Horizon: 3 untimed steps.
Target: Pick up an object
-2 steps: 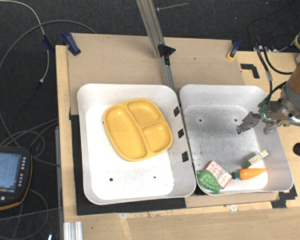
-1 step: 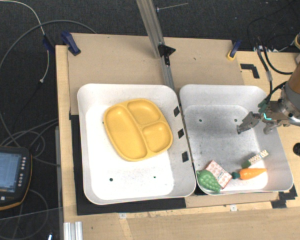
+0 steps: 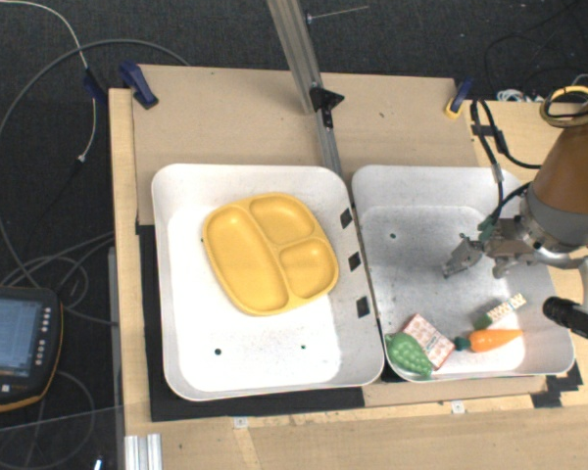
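Note:
My gripper (image 3: 460,257) hangs over the middle of the right bin (image 3: 402,189), reaching in from the right, open with nothing between its fingers. Along the bin's front edge lie several small objects. A green toy (image 3: 409,352) sits at the front left, with a pink checkered box (image 3: 429,337) touching it. To their right is an orange carrot (image 3: 493,340), and a small white and yellow piece (image 3: 501,310) lies just behind it. All of them are in front of the gripper and apart from it.
The left bin (image 3: 181,262) holds a yellow divided plate (image 3: 269,253). A metal post (image 3: 309,67) slants across the bench behind the bins. Cables (image 3: 490,135) run near the right bin's far corner. The arm's orange band (image 3: 572,169) stands above the right bin's right side.

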Motion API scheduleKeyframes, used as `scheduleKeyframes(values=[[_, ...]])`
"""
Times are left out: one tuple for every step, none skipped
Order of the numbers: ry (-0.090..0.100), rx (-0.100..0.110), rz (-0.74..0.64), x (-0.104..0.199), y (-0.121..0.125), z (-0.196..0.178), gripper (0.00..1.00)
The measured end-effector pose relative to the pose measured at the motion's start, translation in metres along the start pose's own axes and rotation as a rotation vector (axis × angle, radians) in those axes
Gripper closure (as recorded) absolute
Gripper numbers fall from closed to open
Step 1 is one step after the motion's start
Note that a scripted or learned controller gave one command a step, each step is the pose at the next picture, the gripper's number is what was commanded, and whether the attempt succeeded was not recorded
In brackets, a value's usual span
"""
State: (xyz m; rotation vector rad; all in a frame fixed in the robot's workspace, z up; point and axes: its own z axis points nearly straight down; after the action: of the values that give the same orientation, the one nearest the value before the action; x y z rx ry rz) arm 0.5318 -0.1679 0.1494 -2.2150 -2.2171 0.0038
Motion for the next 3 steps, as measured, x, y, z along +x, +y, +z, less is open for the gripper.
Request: scheduleKeyframes(values=[[-0.001,0.0,0.001,0.001,-0.001,0.053,0.0],[-0.002,-0.008,0.0,0.0,0.001,0.039,1.0],[-0.005,-0.012,0.0,0.003,0.002,-0.005,1.0]])
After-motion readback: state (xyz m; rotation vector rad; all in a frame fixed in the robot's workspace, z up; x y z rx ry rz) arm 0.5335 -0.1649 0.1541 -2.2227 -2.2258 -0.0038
